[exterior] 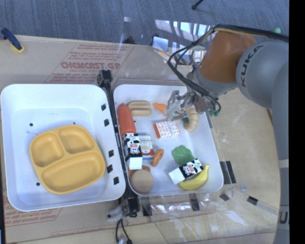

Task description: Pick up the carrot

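Note:
The carrot [159, 107] is a small orange piece lying near the back of the right bin [213, 151], between a hot-dog bun and the gripper. Its left end shows; its right end runs under the gripper. My gripper [177, 105] hangs low over the bin's back middle, right at the carrot's right end, below the arm's orange wrist band [221, 60]. Whether it touches the carrot I cannot tell.
The right bin also holds a bun [140, 107], a long red sausage [125, 119], a croissant [192, 120], a pink-patterned box [166, 129], two milk cartons [134, 146], another small orange piece [156, 157], a green item [182, 154], a banana [195, 180] and a brown ball [142, 181]. The left bin [10, 111] holds a yellow divided plate [66, 159].

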Available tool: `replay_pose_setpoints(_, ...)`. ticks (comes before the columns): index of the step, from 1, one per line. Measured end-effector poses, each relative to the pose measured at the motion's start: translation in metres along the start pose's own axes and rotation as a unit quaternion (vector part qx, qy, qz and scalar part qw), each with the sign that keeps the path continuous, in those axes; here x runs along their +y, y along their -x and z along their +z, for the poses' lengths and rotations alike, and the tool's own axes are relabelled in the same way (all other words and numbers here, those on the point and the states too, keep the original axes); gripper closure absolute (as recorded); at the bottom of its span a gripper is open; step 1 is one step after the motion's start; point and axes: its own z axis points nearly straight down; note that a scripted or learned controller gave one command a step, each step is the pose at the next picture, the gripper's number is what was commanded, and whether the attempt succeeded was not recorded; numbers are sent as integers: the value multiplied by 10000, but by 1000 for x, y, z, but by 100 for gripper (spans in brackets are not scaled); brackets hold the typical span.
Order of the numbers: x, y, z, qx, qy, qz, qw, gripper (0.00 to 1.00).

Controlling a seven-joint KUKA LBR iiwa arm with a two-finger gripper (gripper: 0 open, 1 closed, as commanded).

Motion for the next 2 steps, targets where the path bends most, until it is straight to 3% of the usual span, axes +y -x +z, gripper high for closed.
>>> replay_pose_setpoints(1, 0, 0, 0, 2, 1, -1, 10000, 0)
replay_pose_setpoints(2, -4, 5, 24, 36, 21, -96, 9999, 0)
